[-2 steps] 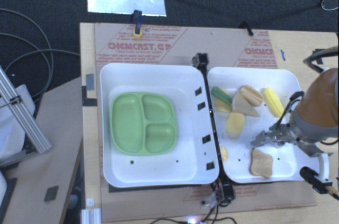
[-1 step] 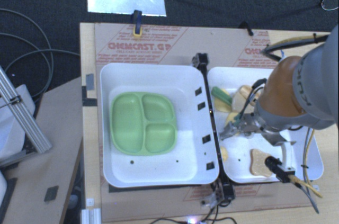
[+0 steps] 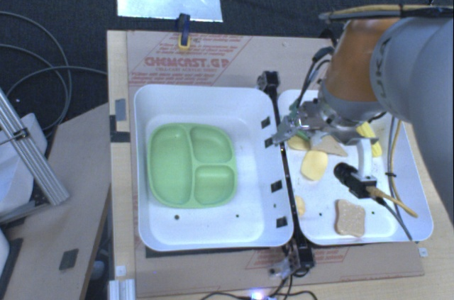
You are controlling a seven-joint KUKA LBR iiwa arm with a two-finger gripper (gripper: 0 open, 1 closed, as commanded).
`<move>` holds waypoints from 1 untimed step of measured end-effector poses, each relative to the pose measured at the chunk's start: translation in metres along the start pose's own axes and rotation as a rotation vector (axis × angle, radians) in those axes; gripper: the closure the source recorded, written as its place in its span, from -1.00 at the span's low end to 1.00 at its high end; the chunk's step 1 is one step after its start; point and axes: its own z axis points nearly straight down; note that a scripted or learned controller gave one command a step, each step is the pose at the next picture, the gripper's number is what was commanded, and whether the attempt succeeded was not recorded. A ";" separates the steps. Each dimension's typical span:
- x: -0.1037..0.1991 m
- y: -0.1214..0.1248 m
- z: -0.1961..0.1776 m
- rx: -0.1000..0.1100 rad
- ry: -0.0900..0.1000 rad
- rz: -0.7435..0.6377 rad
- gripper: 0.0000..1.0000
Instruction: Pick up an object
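- We see the grey arm [image 3: 415, 57] coming in from 3 o'clock, its orange band [image 3: 355, 61] hanging over the 12 o'clock end of the right bin [image 3: 318, 226].
- The gripper [image 3: 301, 127] sits low over the right bin's 10 o'clock corner, close to the divide between the two bins. We cannot tell whether it is released or clenched, and we see nothing held in it.
- Just at the gripper's 6 o'clock lies a rounded yellow piece [image 3: 314, 165], near the middle of the right bin.
- A pale wedge [image 3: 335, 147] lies beside that piece, at its 1 o'clock, partly under the wrist.
- A bright yellow piece [image 3: 367, 130] shows at the bin's 2 o'clock, half hidden by the arm.
- A tan toast slice [image 3: 350, 218] lies flat at the bin's 6 o'clock, apart from the other pieces.
- A small yellow bit [image 3: 300, 206] rests against the bin's wall at 8 o'clock.
- The left bin [image 3: 248, 114] holds a green divided plate [image 3: 191, 165], lying flat toward 9 o'clock of its centre.
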 end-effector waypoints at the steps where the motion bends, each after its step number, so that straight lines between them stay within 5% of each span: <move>1: -0.099 -0.076 0.065 0.023 -0.004 0.023 -1.00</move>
